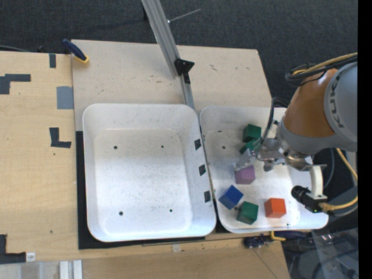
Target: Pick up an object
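Left bin [99, 156]: centre-left of frame.
Right bin [224, 127]: lower right, holding every cube.
Arm [317, 112]: enters from right.
Gripper [254, 156]: over the purple cube; jaw state hidden, cannot tell.
Purple cube [245, 175]: mid right bin.
Other cubes: green [251, 132], blue [231, 197], second green [247, 212], orange [275, 207].

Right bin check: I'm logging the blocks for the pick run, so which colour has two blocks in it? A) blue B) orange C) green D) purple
C: the right bin holds one green block near its far side by the arm and another green block at its near edge, but just one blue block, one orange block and one purple block.
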Robot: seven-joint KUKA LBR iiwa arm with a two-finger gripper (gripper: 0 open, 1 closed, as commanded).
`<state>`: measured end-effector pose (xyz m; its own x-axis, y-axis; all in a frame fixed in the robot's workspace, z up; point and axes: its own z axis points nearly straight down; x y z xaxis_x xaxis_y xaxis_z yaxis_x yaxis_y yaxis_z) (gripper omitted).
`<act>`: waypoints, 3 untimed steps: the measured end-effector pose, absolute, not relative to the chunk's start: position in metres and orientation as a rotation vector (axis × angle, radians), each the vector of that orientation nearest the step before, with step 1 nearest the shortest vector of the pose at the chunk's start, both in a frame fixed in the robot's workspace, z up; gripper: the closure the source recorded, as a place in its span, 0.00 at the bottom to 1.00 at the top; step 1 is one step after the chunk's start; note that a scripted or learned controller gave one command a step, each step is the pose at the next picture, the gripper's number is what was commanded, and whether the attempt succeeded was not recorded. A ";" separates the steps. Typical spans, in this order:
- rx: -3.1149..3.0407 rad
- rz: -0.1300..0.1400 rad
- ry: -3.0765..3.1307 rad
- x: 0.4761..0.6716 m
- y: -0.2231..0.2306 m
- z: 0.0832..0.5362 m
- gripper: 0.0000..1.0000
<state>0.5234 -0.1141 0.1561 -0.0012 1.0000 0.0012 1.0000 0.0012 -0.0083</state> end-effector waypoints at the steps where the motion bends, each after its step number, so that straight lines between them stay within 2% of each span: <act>1: -2.217 0.008 -2.218 0.515 -0.117 0.110 0.00; 2: -2.218 0.005 -2.221 0.514 -0.116 0.091 0.00; 3: -2.216 0.005 -2.220 0.514 -0.116 0.101 1.00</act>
